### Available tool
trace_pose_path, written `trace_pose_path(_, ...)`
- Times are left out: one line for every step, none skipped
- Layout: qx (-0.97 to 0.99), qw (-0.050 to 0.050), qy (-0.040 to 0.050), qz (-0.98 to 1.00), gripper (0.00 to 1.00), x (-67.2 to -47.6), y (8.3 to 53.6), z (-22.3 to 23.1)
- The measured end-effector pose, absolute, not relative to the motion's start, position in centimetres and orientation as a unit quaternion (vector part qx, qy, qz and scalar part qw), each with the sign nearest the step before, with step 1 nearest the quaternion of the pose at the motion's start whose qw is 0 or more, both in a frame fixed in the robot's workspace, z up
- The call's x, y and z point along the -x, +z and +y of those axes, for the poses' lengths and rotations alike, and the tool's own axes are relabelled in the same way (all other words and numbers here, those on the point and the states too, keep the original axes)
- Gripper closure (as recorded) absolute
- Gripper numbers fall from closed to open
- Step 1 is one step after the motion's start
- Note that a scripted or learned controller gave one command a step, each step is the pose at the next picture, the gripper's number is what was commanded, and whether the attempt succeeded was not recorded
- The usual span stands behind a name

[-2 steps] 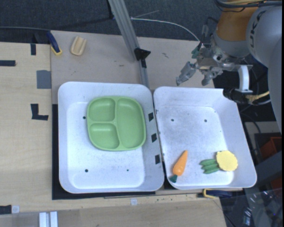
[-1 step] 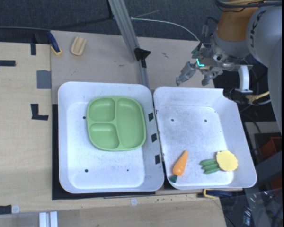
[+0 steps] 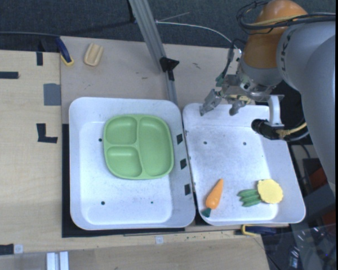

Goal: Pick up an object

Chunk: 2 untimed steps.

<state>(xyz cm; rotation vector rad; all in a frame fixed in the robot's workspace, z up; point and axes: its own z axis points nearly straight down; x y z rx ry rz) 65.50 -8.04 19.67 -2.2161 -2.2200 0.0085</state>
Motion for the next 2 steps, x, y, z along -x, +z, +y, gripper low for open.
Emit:
trace_pose_path(0.706, 0.002, 0.0030, -0.708, 0.00, -65.3, 14.2, -8.0)
trace_pose_path(0.706, 0.001, 0.0031, -0.708, 0.00, -65.2, 8.8, -8.0)
